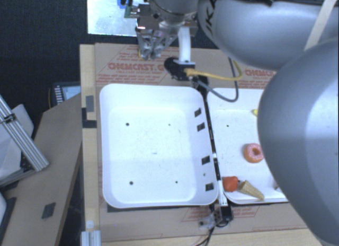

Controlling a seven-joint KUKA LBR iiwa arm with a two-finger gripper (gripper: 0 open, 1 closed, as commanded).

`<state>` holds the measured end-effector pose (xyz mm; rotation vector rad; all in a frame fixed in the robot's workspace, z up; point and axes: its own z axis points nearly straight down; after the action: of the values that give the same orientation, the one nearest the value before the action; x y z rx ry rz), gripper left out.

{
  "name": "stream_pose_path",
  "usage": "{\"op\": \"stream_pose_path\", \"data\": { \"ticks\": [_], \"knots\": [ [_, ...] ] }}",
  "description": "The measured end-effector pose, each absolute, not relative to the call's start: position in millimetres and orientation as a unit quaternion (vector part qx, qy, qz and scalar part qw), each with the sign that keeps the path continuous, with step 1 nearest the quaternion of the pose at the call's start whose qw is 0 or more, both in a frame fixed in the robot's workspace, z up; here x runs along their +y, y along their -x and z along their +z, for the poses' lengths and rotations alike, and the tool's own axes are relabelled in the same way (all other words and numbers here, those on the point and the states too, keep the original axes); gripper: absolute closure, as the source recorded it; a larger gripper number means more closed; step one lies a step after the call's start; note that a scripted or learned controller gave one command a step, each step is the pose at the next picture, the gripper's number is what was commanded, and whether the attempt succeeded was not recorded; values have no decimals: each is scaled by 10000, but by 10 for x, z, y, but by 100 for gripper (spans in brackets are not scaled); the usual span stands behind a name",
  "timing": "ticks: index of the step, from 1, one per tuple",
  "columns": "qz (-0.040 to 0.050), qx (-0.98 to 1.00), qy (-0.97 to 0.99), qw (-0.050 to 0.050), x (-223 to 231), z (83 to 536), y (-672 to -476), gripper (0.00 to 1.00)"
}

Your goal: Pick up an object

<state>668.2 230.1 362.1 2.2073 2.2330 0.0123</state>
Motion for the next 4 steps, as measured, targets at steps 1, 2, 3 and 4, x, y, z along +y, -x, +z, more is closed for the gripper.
{"op": "stream_pose_path", "data": {
  "ticks": [1,2,3,4],
  "knots": [
    [13,7094,-7048,6,2345,3648,-6687,100],
    [7,7094,-7048,4,2343,3570,-6686,100],
    [40,7102,-7040,19,2347,4200,-6687,100],
    [-8,7084,-7058,-3,2337,3769,-6581,100]
  ]
}}
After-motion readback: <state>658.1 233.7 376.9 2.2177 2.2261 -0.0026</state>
